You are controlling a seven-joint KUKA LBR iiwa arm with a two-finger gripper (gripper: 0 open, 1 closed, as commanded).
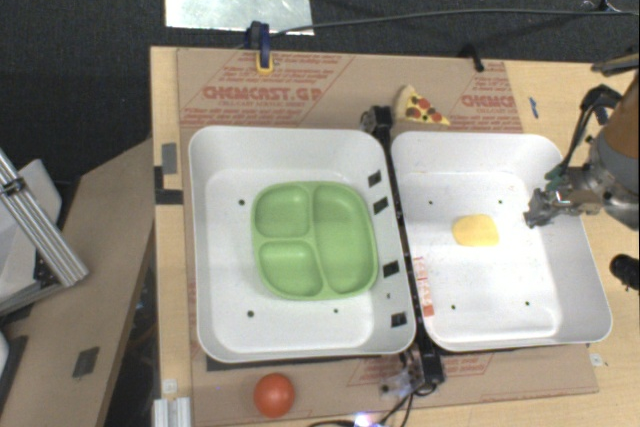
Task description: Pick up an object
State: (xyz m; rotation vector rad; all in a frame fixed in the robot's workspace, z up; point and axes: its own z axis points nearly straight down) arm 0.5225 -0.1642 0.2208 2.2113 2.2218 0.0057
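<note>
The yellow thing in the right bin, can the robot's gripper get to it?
Probably yes. The yellow thing lies alone on the bare floor of the right bin, with nothing on or beside it. The gripper is over the same bin, just to its right, and nothing sits between them.

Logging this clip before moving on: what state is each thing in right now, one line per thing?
pincer: over the right bin's right side, nothing visibly between its fingers; open or shut unclear.
yellow object: lying on the right bin floor, left of the pincer, apart from it.
green divided plate: flat in the left bin, compartments bare.
pizza slice toy: on the bench behind the bins.
red ball: on the bench in front of the left bin.
</note>
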